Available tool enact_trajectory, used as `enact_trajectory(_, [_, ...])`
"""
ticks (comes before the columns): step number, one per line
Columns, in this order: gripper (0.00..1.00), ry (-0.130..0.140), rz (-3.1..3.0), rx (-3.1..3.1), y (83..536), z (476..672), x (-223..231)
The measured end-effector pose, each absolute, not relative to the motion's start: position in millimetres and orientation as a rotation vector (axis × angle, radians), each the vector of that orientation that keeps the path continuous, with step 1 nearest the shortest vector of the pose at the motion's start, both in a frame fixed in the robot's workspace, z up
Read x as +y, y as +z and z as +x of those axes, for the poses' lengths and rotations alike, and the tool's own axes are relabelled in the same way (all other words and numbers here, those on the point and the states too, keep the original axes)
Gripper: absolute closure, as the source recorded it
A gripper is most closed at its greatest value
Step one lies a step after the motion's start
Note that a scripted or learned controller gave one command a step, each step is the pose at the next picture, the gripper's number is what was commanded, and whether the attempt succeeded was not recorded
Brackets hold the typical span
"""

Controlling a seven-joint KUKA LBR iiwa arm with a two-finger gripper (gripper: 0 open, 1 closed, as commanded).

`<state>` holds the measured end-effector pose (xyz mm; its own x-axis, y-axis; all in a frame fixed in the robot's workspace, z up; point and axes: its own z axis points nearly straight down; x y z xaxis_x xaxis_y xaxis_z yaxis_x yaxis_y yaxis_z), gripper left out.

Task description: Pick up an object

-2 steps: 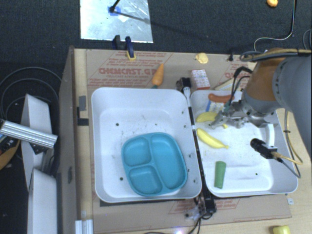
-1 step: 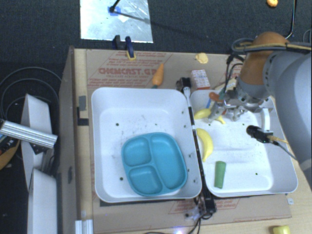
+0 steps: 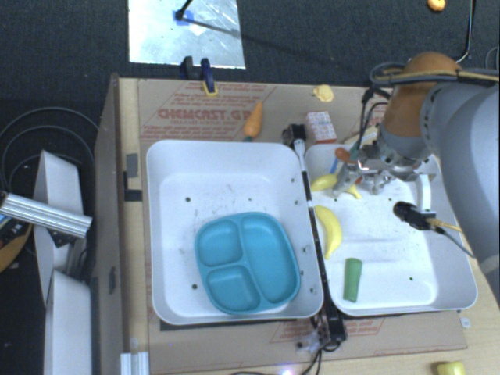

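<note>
Camera view. In the right bin (image 3: 453, 287), at its far left corner, we see the gripper (image 3: 361, 180) low over a small yellow piece (image 3: 324, 183) just to its left. Whether it is wide, narrow or holding something, we cannot tell: metal clutter blurs its tips. The banana (image 3: 330, 230) lies below-left, long axis running toward us; the green block (image 3: 352, 279) lies farther that way.

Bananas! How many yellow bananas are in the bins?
2. One banana lies along the right bin's left wall. Another yellow banana sits at its top left, by the gripper, which may hide more.
</note>
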<state>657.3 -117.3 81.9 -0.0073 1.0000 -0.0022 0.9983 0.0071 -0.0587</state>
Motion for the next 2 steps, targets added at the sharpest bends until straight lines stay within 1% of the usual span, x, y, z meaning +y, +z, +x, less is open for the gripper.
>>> enact_trajectory(1, [0.0,0.076,-2.194,-2.202,80.5,656.6,-110.7])
enact_trajectory(2, [0.0,0.072,-2.194,-2.198,80.2,656.6,-111.6])
